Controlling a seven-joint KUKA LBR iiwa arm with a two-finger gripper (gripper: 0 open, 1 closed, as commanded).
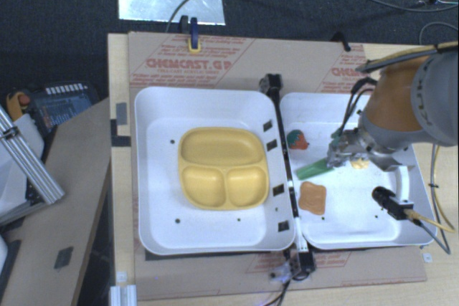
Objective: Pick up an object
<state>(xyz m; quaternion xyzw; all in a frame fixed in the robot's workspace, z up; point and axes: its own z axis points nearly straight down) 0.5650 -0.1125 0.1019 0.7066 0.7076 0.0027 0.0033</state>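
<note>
Reading what is printed first: red letters spelling CHEMCAST GP are running along the far edge of the brown board lying under both bins. A second red print near its far right corner is too cut off for me to read.

I am reaching in from the right and holding my gripper low over the right bin, near its middle. I cannot tell whether it is released or clenched. A green stick is lying slantwise in that bin, its right end just beside my gripper; I cannot tell if they are touching. A pale yellow piece is peeking out close by on the other side. An orange slab is lying near the bin's left wall, towards the near edge, and a red and green piece is sitting farther back.

A yellow divided tray is occupying the middle of the left bin. A black clamp is gripping the far end of the seam between the bins, and a blue and yellow clamp is biting the board's far edge.
</note>
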